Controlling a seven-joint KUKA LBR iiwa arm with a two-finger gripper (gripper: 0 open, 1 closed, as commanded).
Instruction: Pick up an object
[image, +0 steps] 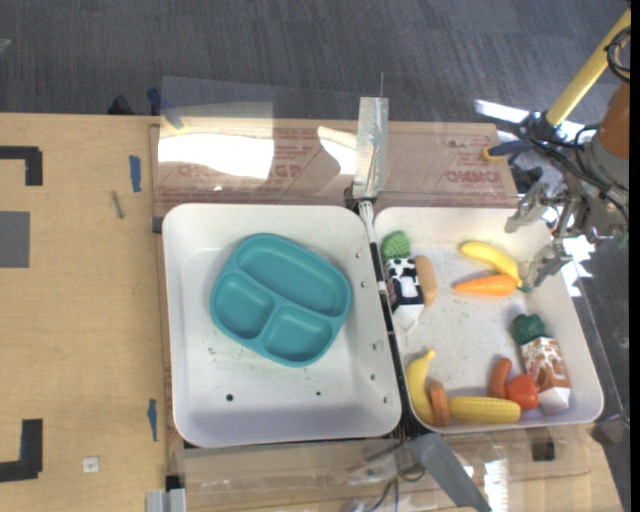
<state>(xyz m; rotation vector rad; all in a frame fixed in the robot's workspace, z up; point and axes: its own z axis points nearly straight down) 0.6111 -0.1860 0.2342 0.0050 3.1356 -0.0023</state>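
Over the far right edge of the right bin (590, 345) hangs the claw (548, 262), fingers pointing down toward the carrot's right end; how far apart they are I cannot tell, too cluttered with cables, and nothing sits between them. Step looks like approach, nothing lifted yet. Likely target is the carrot (486, 285), lying just left of the claw tip, with a yellow banana (489, 257) touching it on the far side; next move probably needs a short drop and centering over the carrot without nudging the banana. Rest of that bin: green broccoli-like piece (396, 243), black-and-white carton (403, 280) with a sausage (428, 279) beside it at the left wall; a second banana (418, 372), corn cob (484, 408), tomato (522, 390), small box (546, 366) and a green veg (527, 326) along the near and right side. Left bin (190, 400) holds a teal divided plate (281, 299), compartments bare. Both bins sit on the counter (70, 300).
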